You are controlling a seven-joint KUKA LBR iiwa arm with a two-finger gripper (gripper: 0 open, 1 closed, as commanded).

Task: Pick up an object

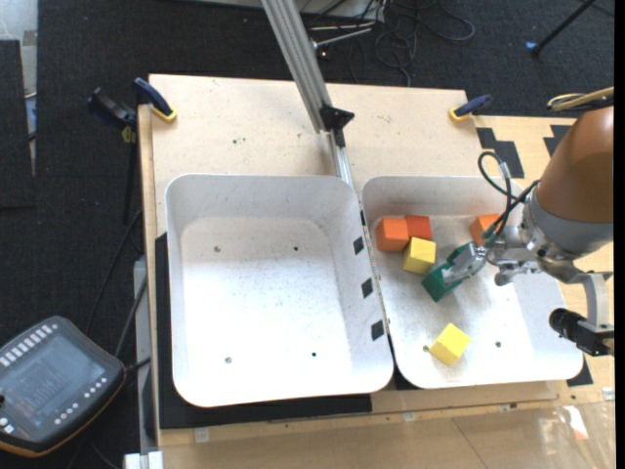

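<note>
Two white bins sit side by side on the pale table (254, 115), and the grey arm (576, 189) leans in over the right-hand one. Nearest me, at the lower left off the table, lies a grey handheld pendant (49, 384) with an orange rim. Moving in, the left bin (186, 203) shows its speckled floor. In the right bin (537, 360), a yellow cube (450, 344) rests toward the front edge, well apart from the others.

Further back, the tool (467, 265) reaches down to a green block (440, 281), which sits tilted on the bin floor. The block lies right at the fingertips, touching or very nearly so; whether the fingers are closed on it or spread I cannot tell from where I stand. Just behind the green block is a second yellow cube (421, 254), and touching that, an orange block (404, 232). Another orange piece (483, 229) peeks out beside the wrist cables.

Beyond the bins, a slanted aluminium rail (293, 47) runs from the divider up out of the scene. Blue-and-yellow clamps (154, 100) grip the far corners of the table. Dark carpet (88, 27) and loose cables (420, 27) lie behind.
</note>
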